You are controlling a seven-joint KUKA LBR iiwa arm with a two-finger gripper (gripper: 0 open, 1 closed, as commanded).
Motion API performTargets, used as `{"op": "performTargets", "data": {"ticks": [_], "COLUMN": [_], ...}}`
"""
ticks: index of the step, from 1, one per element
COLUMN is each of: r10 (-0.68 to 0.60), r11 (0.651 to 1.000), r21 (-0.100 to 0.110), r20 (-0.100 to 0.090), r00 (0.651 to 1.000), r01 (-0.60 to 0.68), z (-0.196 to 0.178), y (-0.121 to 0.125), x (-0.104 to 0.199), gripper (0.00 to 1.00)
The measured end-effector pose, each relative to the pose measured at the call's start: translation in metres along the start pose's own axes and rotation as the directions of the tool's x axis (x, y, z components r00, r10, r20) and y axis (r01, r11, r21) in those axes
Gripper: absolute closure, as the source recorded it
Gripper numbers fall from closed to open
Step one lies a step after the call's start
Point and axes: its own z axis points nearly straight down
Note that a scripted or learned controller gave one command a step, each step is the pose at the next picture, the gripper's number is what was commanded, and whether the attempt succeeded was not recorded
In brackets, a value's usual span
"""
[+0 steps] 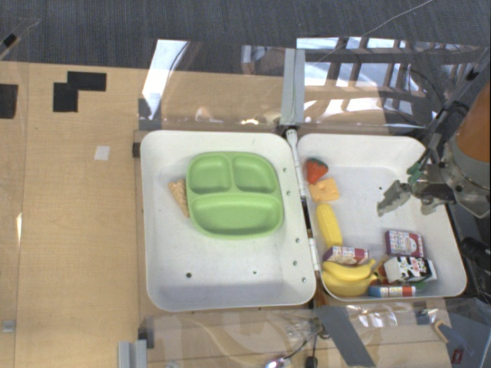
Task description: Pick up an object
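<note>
Gripper (pixel 409 195) hangs over right bin (pixel 360 167), fingers spread, nothing held. Risk: items near the corner sit packed; pink carton (pixel 403 242) may slip.

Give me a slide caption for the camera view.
Gripper hovers over the right bin above toy food; green tray sits in the left bin.

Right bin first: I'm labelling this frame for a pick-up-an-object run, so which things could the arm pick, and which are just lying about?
Could be picked, right bin:
strawberry
cheese wedge
corn cob
banana
small cartons
marker
The gripper hangs above them.

Lying about, left bin:
green divided plate
cracker
</note>
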Motion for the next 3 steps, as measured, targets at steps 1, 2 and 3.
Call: {"op": "performTargets", "data": {"ticks": [1,2,3], "r10": [-0.163,-0.218,-0.249], "r11": [0.987,0.976,0.968], "r21": [0.002,0.000,-0.001], "r20": [-0.001,0.000,0.000], "r00": [0.987,0.976,0.968], "r01": [0.163,0.218,0.249], "z": [0.098,0.083,0.121], "y": [0.042,0.054,0.103], "x": [0.029,0.045,0.016], "gripper": [0.00,0.00,0.00]}}
